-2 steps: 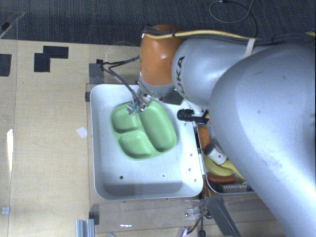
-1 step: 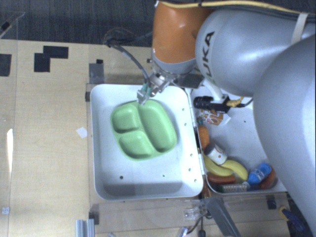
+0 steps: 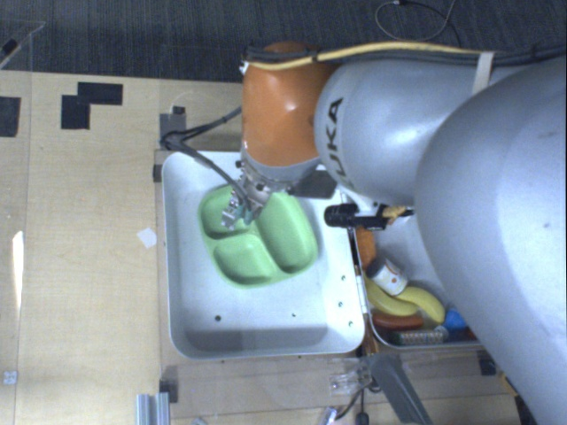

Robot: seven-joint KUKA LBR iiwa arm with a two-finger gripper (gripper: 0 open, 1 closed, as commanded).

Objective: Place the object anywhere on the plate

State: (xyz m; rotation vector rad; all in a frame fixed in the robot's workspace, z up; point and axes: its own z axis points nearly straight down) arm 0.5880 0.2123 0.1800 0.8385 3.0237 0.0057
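inside the left bin [image 3: 266, 335] sits a green plate [image 3: 266, 237]; claw [image 3: 235, 212] state unclear.

Legible marking noted: black capital letters "UKA" on the grey arm housing [image 3: 372, 140], running vertically just right of the orange band [image 3: 279, 104]; the leading letter is cut off by that band. No other readable text, numbers or labels observed.
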